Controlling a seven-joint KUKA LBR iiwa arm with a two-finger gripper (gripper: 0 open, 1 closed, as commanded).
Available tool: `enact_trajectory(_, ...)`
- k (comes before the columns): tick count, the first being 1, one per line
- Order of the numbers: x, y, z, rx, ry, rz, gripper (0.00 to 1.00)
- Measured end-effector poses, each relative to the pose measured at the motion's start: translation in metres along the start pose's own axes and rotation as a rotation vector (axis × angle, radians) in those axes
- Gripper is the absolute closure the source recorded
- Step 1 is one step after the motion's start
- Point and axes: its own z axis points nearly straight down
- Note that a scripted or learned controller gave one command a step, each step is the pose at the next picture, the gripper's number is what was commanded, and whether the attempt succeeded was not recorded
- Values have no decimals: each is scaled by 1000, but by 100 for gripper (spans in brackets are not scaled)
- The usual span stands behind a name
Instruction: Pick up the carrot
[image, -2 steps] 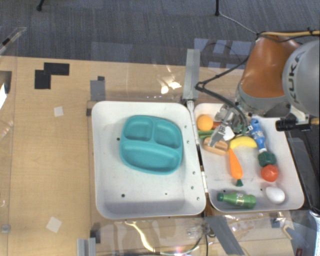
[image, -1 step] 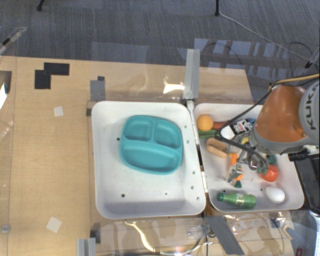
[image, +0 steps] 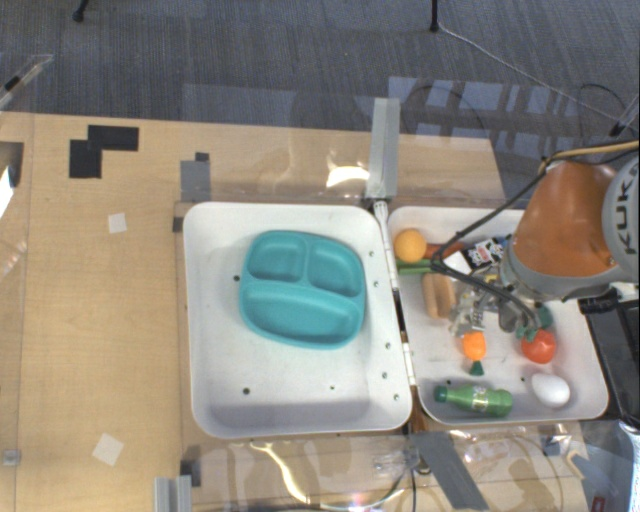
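Observation:
The carrot (image: 473, 347) is a small orange piece with a green tip, lying in the middle of the right bin (image: 590, 400). My gripper (image: 482, 318) hangs directly over its upper end, at the end of the grey arm with the orange band (image: 560, 225). The gripper's metal parts overlap the top of the carrot, and I cannot make out whether they touch it.
Around the carrot in the right bin lie a red tomato (image: 539, 347), a white egg (image: 549, 389), a green bottle (image: 474, 399), a tan roll (image: 437, 295) and an orange ball (image: 408, 245). The left bin (image: 215, 400) holds a teal divided plate (image: 301, 287).

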Motion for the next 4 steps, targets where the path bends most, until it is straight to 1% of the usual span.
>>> enact_trajectory(1,15,-42,21,1,5,-20,100)
enact_trajectory(2,64,13,7,0,16,114,100)
enact_trajectory(3,60,13,-4,-1,7,111,100)
enact_trajectory(4,55,65,-75,4,12,707,100)
